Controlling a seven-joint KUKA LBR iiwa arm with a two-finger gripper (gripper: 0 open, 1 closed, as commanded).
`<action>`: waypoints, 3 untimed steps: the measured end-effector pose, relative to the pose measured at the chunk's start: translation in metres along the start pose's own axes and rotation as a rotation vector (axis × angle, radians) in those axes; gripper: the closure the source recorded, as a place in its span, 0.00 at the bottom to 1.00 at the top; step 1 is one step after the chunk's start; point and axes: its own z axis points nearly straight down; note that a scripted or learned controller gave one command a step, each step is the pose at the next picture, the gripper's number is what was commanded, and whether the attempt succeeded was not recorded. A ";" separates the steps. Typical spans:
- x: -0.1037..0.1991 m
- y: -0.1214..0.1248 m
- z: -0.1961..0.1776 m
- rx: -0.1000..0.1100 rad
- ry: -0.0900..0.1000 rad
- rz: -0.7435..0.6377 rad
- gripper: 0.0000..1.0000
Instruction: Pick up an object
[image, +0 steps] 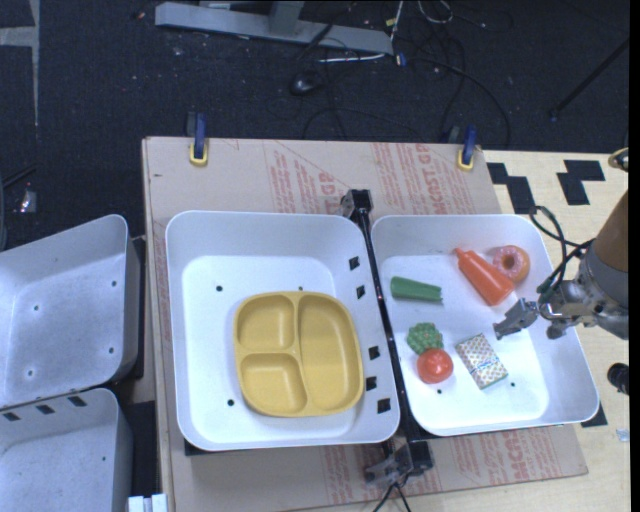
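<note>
I am counting two shallow white bins (190, 330) (560, 400), one yellow three-compartment plastic plate (298, 354), one orange carrot (483, 277), one pink doughnut (512, 262), one green stick (415, 290), one broccoli floret (423, 336), one red tomato (434, 366), one patterned box (481, 361).

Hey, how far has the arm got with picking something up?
Done: the gripper has reached the right bin, low beside the patterned box. In hand: nothing sits between its fingers. Left: the whole grasp and lift; the carrot, donut, tomato and box lie on the bin floor.
</note>
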 end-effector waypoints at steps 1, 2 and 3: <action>-0.003 -0.006 0.046 -0.001 0.000 0.001 0.00; -0.003 -0.004 0.080 -0.010 0.000 0.000 0.00; -0.002 -0.001 0.067 -0.016 0.000 -0.002 1.00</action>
